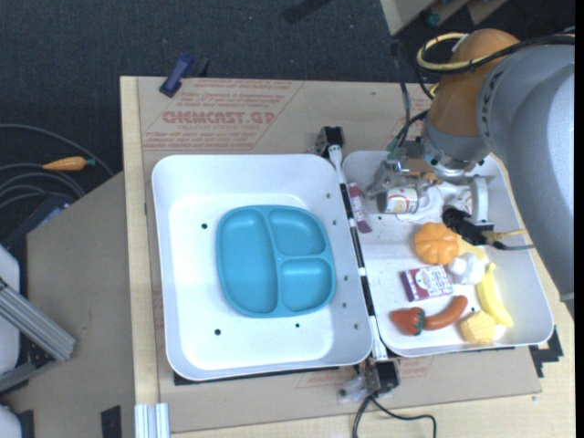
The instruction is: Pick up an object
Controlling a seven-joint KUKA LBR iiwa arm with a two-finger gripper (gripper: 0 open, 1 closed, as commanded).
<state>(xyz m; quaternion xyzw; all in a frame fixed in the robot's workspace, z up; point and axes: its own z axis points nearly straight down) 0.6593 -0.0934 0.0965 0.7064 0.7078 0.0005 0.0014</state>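
Reaching into the right bin (538, 322), our gripper (408, 187) hovers over a small bottle (408, 203) near the orange pumpkin (435, 242); we cannot tell, perhaps from glare, how its jaws stand.

dark carpeted floor (137, 16) surrounds a wooden bench (228, 117), with what look like cables (36, 181) at left.

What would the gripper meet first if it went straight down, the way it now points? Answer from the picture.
Most likely the small white bottle lying in the right bin, just under the gripper. Depth is hard to judge from this slanted view.
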